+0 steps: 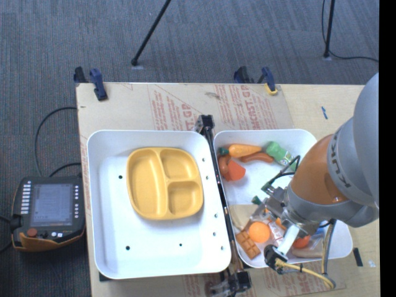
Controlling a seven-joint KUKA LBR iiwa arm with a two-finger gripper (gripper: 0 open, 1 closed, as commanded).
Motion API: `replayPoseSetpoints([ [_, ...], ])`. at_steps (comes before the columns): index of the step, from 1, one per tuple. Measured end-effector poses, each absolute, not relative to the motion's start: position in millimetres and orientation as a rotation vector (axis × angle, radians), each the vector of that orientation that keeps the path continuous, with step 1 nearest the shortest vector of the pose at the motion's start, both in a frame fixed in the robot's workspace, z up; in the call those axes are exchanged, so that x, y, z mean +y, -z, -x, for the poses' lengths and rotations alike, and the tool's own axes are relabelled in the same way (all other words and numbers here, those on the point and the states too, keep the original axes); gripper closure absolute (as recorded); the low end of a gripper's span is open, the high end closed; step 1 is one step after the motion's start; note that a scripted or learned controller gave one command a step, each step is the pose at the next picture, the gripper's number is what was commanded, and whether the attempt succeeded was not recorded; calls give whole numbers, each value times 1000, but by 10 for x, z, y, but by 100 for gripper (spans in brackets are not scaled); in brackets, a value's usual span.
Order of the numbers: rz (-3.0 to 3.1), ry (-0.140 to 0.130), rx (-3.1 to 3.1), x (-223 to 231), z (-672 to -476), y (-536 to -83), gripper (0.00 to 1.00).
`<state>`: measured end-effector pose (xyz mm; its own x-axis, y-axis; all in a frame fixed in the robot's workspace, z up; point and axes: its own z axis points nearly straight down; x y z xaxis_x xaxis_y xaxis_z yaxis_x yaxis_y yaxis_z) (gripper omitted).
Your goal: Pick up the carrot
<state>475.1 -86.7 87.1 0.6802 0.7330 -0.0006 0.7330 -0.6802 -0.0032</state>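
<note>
Camera view from above has the carrot (245, 149) lying flat near the far wall of the right bin (307, 134), its orange body pointing left and a green top (278, 151) at its right end. Just beside it to the left sits a red-orange round piece (233, 170), close enough to get in the way. The arm (334, 172) hangs over the near half of that bin, and the gripper (277, 223) sits low among the toys there, by an orange ball (260, 232) and a waffle-like block (249, 246); whether it is apart or together I cannot tell. It is well apart from the carrot. The left bin (105, 228) carries a yellow plate (164, 182). I'd guess the carrot is light, hard plastic, smooth and apt to roll or slip. Best taken across its thick middle, jaws square to its length, clear of the taper.
</note>
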Motion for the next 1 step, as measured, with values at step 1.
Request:
replayPoseSetpoints([
  [1, 2875, -6, -1251, -867, -4746, -962, 100],
])
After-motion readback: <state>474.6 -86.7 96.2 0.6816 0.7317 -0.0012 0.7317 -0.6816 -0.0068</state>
